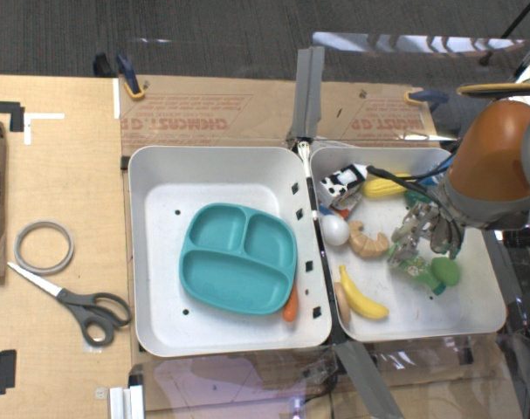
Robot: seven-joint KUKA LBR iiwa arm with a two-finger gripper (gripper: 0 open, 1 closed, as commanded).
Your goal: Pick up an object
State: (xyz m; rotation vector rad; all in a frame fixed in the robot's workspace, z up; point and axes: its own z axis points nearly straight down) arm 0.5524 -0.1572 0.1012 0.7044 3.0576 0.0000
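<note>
End effector (419, 244) low in right bin (474, 317) — beside croissant (369, 241).

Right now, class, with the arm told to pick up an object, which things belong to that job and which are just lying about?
Belong to the job:
gripper
banana
croissant
white egg
green toy
right bin

Just lying about:
scissors
tape roll
teal plate in the left bin
carrot

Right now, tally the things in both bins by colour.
Teal: 1, tray
Orange: 1, carrot
Yellow: 2, banana, corn
White: 1, egg
Tan: 1, croissant
Green: 1, toy
Black-and-white: 1, cow
Total: 8
</note>
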